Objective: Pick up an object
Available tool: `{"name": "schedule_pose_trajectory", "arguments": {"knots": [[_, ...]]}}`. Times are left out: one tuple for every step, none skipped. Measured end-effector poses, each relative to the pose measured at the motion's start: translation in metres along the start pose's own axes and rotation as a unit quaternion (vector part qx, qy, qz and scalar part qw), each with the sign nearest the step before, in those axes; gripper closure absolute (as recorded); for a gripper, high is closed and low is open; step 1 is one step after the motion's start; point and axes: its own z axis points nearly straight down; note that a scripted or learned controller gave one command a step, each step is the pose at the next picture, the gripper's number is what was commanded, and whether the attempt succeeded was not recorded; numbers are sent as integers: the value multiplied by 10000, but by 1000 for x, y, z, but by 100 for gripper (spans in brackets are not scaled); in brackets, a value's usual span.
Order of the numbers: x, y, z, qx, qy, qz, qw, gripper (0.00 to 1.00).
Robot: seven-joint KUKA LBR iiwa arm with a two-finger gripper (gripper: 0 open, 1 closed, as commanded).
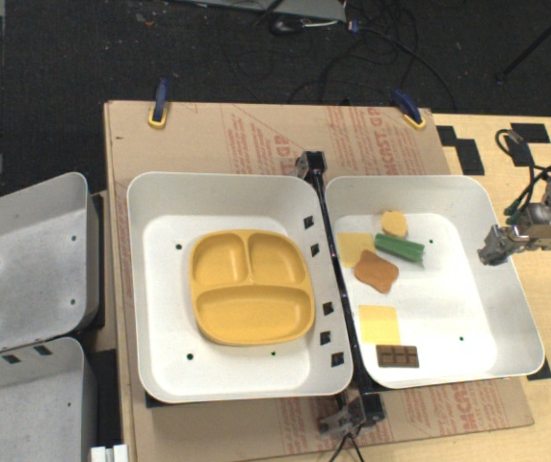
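Observation:
The right white bin [468,292] holds several small items: an orange-yellow lump [394,224], a green stick [398,247], a brown piece [377,273], a pale yellow slab [351,249], a yellow square [380,323] and a dark chocolate bar [398,356]. My gripper [497,246] hangs at the bin's right rim, well to the right of the green stick and apart from every item. Nothing shows between its fingers.
The left white bin [160,258] carries a yellow divided plate [252,287]. A black divider [333,287] runs between the bins. Two more white trays [25,258] lie off the bench at the left. Clamps hold the cardboard's far edge.

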Motion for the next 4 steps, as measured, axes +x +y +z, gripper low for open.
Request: {"name": "schedule_pose_trajectory", "arguments": {"knots": [[56,0,7,33,24,-24,10000,100],[103,-1,0,32,24,-27,10000,100],[160,-3,-7,32,25,-31,10000,100],[218,14,-2,24,24,-35,10000,100]]}}
